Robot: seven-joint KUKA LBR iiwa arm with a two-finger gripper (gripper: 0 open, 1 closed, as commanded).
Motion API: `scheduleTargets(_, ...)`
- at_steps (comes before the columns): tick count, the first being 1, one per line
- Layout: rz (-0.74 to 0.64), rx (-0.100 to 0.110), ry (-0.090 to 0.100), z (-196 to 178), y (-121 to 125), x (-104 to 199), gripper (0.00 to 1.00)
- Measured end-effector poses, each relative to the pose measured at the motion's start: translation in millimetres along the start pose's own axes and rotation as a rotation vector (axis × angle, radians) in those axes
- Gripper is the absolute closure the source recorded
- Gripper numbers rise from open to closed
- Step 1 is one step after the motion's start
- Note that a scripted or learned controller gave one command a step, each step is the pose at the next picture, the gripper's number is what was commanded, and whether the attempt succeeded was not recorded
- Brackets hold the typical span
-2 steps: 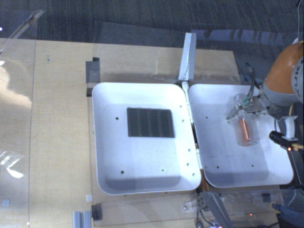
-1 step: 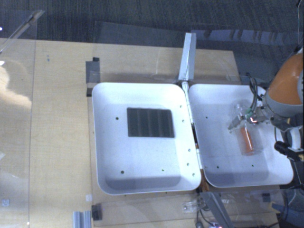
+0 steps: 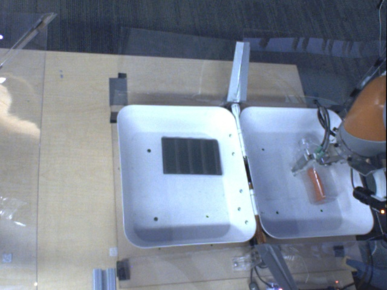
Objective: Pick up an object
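Right bin (image 3: 272, 216), seen from above: an orange tube (image 3: 317, 185) lies in its right half, well clear of the rims. The gripper (image 3: 309, 157) hangs just above the tube's upper end; finger state cannot be told.

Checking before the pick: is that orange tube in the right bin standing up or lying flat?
Lying flat. The orange tube rests lengthwise on the floor of the right bin, just below the claw.

pale wooden bench (image 3: 72, 180) against dark ribbed floor (image 3: 181, 5).
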State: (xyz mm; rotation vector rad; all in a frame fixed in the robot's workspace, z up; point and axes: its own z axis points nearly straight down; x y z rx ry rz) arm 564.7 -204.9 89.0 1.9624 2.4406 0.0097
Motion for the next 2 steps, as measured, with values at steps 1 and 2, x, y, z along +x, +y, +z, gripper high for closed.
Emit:
scheduleTargets(1, -0.001, -0.006, -0.002, -11.3, 2.3, 0.2, 1.0)
scheduleTargets(2, 0.019, 0.005, 0.001, -97.0, 60.9, 39.4, 1.0)
